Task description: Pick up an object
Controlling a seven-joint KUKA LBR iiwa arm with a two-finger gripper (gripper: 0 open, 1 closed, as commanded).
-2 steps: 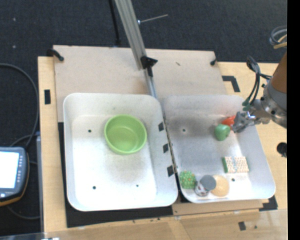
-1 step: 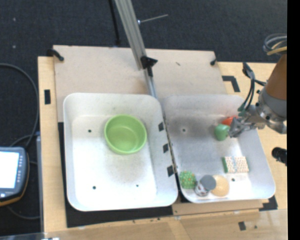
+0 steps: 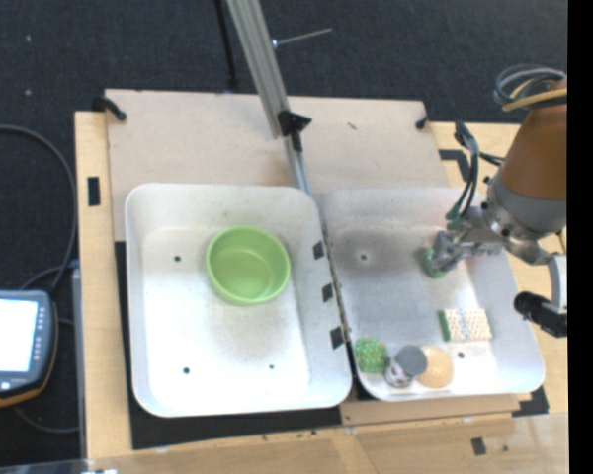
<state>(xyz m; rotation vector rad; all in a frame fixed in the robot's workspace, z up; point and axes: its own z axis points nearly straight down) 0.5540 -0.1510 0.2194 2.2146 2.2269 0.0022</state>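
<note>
My gripper (image 3: 443,257) hangs over the upper middle of the right bin (image 3: 385,225), at the end of the grey arm with its orange band (image 3: 536,161). A small green object (image 3: 434,265) sits right at the gripper's tip; whether it is held or lies on the bin floor under it is unclear. Along the right bin's front edge lie a green knobbly ball (image 3: 371,354), a grey round piece (image 3: 407,363) and a tan round piece (image 3: 437,367). A patterned block (image 3: 465,324) lies just behind them.
A green bowl (image 3: 247,265) stands in the left bin (image 3: 158,363). A slanted metal rail (image 3: 267,67) runs down from the top to the divide between the bins. A screen unit (image 3: 10,344) sits at the far left, off the bench.
</note>
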